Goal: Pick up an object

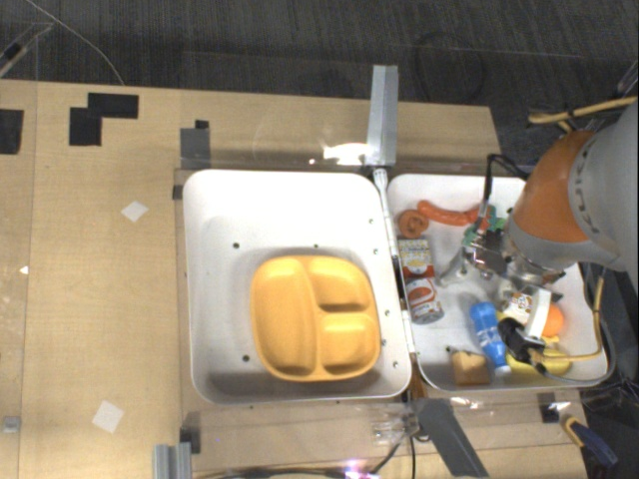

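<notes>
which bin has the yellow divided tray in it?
The left bin. The yellow tray lies on its floor; the right bin, where the arm reaches, holds small clutter such as a blue bottle.

A yellow divided tray (316, 317) is lying flat in the left bin (210, 218), toward its 5 o'clock corner. In the right bin (439, 183), an orange curved toy (442, 212) is resting at 11 o'clock, two small cans (419, 279) are lying along the 9 o'clock wall, a blue bottle (488, 335) is lying near centre, and a tan block (469, 367) and a banana (544, 363) are sitting at 6 o'clock.
</notes>
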Robot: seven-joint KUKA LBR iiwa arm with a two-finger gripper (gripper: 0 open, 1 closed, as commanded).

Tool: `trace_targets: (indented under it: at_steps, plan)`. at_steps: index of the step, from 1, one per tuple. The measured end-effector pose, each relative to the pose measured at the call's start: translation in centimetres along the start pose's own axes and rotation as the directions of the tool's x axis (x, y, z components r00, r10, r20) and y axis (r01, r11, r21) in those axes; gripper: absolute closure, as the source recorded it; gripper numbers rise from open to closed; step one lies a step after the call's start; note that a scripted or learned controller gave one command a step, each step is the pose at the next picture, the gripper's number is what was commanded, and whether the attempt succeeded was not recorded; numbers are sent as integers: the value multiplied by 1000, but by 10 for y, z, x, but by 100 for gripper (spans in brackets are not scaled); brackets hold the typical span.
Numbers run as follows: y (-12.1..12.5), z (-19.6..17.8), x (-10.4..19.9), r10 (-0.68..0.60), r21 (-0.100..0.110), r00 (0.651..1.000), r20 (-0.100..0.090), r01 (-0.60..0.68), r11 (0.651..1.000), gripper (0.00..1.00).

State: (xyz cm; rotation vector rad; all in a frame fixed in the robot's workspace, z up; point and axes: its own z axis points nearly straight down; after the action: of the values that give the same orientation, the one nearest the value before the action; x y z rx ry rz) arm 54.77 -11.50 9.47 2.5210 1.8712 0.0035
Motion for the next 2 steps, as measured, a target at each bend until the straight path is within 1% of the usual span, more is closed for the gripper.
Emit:
trace_targets:
  at_steps: [1, 2]
  plan:
    - [10, 5, 7, 57, -6, 998, -1, -57, 998, 0]
    - [69, 8, -60, 175, -5, 985, 1, -175, 985, 0]
